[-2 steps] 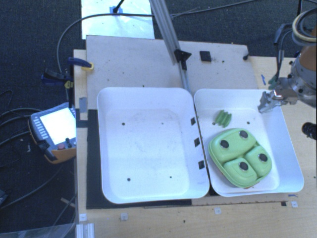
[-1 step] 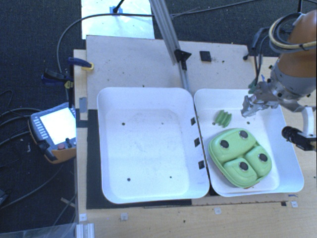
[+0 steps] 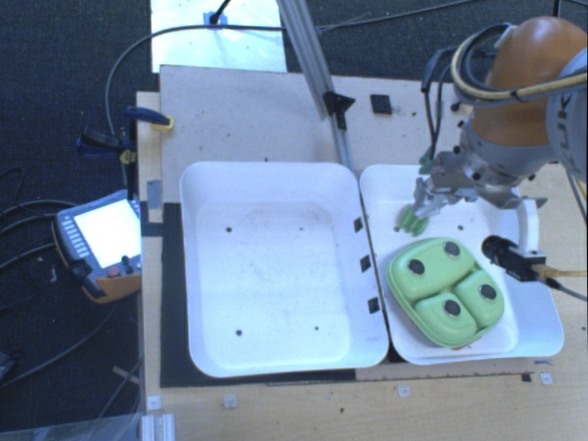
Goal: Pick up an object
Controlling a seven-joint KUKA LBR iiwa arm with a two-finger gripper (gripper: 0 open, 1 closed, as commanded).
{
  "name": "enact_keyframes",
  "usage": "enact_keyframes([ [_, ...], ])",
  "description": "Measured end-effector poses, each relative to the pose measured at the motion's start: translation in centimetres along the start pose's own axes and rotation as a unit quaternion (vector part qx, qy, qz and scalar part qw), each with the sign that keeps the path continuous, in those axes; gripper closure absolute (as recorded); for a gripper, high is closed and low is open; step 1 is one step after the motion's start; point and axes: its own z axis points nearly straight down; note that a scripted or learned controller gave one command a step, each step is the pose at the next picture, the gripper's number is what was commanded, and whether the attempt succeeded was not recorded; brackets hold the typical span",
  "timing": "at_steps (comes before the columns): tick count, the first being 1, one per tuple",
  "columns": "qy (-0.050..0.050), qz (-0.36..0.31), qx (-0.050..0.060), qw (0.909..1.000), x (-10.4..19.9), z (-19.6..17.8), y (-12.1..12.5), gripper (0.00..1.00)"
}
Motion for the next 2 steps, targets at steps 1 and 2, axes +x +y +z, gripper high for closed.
enact_keyframes([
  [1,0.000,0.000,0.000,1.0000,5.3,1.6,0.8,1.00],
  [2,0.000,0.000,0.001,1.0000,9.8,3.7,0.6,1.00],
])
